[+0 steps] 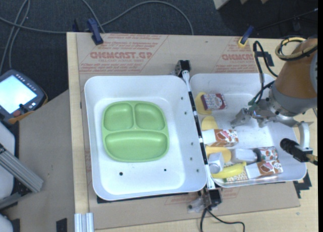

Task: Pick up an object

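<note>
Arm in from the right, over the right bin (237,80) at the table's right edge. Claw (248,116) sits low in that bin's middle, near the packets; can't tell whether it's released or clenched, nothing visibly gripped. Right bin's left side holds the pickable stuff: red-and-white packet (214,101) at the far end, yellow item (209,123) and another packet (225,136) midway, banana (229,171) and more packets at the near edge. Left bin (96,125) holds a green divided plate (135,131), centred.
</note>
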